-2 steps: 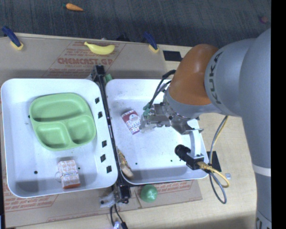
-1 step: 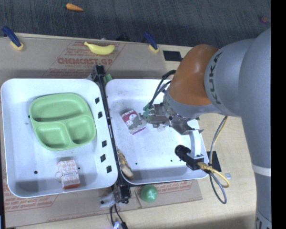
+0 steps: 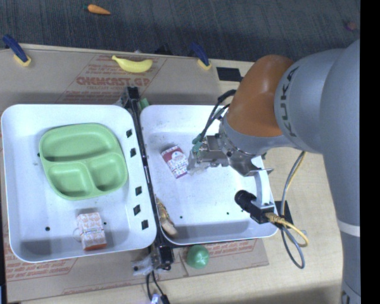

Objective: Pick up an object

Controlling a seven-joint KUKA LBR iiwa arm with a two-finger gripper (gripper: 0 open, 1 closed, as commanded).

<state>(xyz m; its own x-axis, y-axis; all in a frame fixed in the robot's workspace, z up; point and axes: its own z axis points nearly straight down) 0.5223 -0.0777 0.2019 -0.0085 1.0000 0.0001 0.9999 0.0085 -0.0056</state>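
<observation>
A small red and white carton [image 3: 175, 161] lies on the floor of the right bin [image 3: 209, 208], toward its left side. My gripper [image 3: 199, 156] hangs just to the right of the carton, close above the bin floor, under the grey arm with its orange band. Nothing shows between gripper and carton that tells a hold. In the left bin [image 3: 19, 170] a green divided tray [image 3: 83, 159] sits in the upper half, and a second small red and white carton [image 3: 90, 230] lies near the front.
A yellow banana [image 3: 132, 63] rests on the cardboard behind the bins. A green ball [image 3: 197, 256] sits in front of the right bin. A small tan object [image 3: 164, 222] lies at the right bin's front left corner. Cables loop at right front.
</observation>
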